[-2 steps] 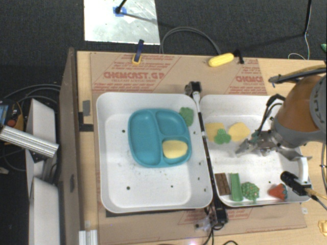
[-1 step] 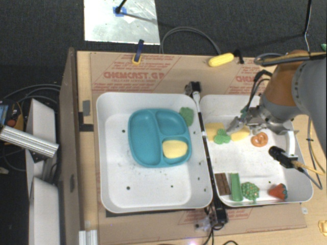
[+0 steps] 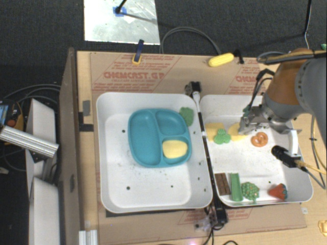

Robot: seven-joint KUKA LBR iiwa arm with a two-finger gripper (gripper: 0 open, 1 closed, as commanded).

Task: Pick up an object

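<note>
1. Camera view: the gripper (image 3: 249, 124) hangs low over the right bin (image 3: 301, 188), just beside a yellow piece (image 3: 236, 130) and a green clover-shaped toy (image 3: 221, 137); whether its claw is spread or pinching I cannot tell.
2. An orange pretzel toy (image 3: 259, 139) lies near it.
3. In the left bin (image 3: 112, 188) (further off) a blue divided plate (image 3: 153, 137) holds a yellow lump (image 3: 174, 148).

A robotics lab: white bins (image 3: 153, 200) on a cardboard-covered bench (image 3: 153, 70), loose cables (image 3: 189, 32), dark carpet.
</note>
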